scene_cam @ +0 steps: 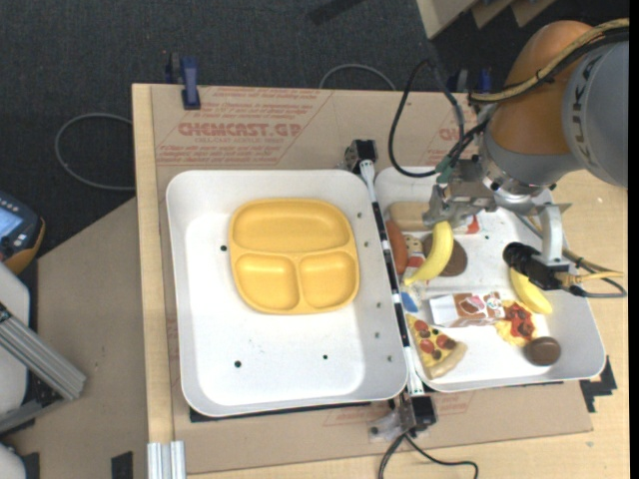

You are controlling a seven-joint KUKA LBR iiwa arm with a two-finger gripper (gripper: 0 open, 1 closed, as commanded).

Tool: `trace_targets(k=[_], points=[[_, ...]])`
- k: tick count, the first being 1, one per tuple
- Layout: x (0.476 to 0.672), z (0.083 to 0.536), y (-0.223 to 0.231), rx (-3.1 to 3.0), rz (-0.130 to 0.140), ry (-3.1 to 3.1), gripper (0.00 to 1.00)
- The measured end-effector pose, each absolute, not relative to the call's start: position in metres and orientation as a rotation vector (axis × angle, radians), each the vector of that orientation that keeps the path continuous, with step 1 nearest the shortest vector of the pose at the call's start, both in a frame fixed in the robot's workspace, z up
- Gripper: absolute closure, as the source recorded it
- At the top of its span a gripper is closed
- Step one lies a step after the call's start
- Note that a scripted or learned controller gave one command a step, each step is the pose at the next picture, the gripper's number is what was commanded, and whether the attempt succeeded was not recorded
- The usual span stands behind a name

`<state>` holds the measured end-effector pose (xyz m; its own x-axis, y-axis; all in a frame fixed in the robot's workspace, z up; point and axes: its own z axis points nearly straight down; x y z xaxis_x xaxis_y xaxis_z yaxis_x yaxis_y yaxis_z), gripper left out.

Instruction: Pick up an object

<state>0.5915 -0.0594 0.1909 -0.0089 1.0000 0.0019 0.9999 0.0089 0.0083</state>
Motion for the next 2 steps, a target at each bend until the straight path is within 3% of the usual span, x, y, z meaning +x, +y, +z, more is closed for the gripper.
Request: trace_targets(k=[1, 2], points=[[0.552, 0.231, -0.019, 2.217, 0.002, 2.225, 1.00], [0.564, 0.182, 0.056, 2.218, -0.003, 2.234, 1.00]])
